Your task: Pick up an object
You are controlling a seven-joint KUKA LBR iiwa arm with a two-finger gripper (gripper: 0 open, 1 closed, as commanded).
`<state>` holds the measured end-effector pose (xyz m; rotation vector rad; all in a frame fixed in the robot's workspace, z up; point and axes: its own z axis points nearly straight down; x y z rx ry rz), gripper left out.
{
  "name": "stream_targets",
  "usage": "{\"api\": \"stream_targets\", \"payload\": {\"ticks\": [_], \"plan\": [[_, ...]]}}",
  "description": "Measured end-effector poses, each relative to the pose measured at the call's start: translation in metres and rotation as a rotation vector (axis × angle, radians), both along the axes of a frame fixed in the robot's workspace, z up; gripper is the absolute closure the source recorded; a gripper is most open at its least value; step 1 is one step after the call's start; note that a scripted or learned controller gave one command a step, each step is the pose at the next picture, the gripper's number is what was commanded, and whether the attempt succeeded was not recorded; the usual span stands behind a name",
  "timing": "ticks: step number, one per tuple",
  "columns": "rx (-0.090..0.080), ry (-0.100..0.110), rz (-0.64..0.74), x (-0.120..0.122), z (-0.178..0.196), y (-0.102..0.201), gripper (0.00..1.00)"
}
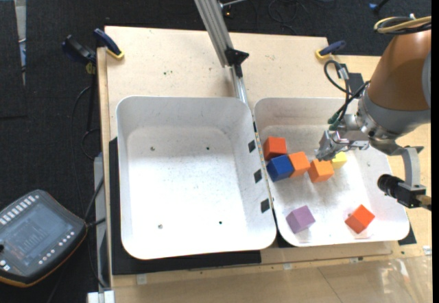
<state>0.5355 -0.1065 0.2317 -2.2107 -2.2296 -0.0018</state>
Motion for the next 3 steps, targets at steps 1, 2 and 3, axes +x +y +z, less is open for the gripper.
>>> {"api": "stream_targets", "payload": {"ticks": [1, 2, 3], "plan": [[0.000, -0.002, 0.000, 0.002, 0.009, 0.050, 1.00], [0.000, 0.001, 0.001, 0.002, -0.001, 0.108, 1.00], [0.000, -0.002, 0.001, 0.011, 0.007, 0.169, 1.00]]}}
